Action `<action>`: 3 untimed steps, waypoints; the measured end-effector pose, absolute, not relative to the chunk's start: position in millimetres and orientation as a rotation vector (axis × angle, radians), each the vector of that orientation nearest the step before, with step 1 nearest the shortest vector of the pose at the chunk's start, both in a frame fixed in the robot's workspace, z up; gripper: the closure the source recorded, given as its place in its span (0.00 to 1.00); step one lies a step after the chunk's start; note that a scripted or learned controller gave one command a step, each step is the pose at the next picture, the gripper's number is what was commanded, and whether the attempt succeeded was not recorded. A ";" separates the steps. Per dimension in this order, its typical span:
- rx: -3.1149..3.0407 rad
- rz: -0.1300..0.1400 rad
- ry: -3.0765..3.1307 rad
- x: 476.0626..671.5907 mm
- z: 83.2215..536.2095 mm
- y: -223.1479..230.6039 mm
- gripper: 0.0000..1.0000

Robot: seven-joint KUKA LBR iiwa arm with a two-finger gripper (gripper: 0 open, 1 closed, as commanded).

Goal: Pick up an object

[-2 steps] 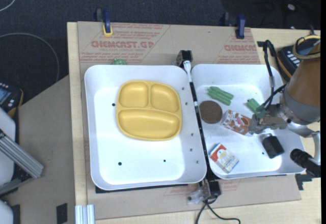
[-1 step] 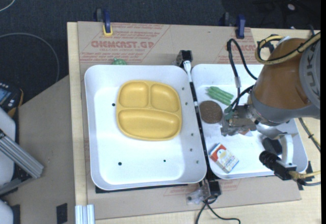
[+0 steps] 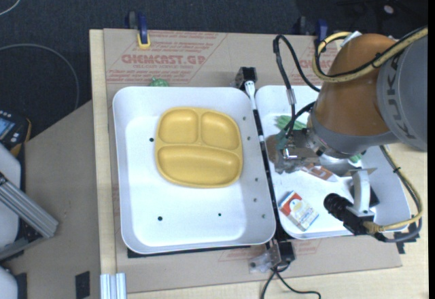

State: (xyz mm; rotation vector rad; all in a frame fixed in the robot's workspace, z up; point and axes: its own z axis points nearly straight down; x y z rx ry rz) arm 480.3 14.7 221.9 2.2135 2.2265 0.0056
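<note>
Camera view, from above: gripper (image 3: pixel 287 152) low inside the bin under the arm (image 3: pixel 389 185), tucked beneath the orange-banded wrist. Cannot tell whether spread or pressed together, since the wrist housing covers that. Nothing seen pinched.

Nearest candidates for the pick:
- Green item (image 3: pixel 291 121) just beyond the jaws, touching or nearly so.
- Reddish-brown strip (image 3: pixel 315 170) just beside them on the arm's side.
- Red-and-white packet (image 3: pixel 298 208) on the camera's side of the jaws, apart from them.

Likely trouble from here:
- Closing on bare floor between these three.
- Pushing the green item away rather than straddling it.
- Scraping the bin wall close by, opposite the arm.
- Slipping off the packet, which looks flat and flush with the floor.
- Snagging the black cable (image 3: pixel 284 70) looping down beyond the jaws.

Across that wall, the other bin (image 3: pixel 136 155) with a yellow divided plate (image 3: pixel 199 147), well apart from the jaws and no hindrance.
</note>
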 end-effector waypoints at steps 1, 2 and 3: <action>2.209 0.025 2.215 481.3 380.8 10.0 1.00; 2.213 0.005 2.228 479.5 376.6 70.4 1.00; 2.216 0.006 2.221 480.2 387.3 67.1 1.00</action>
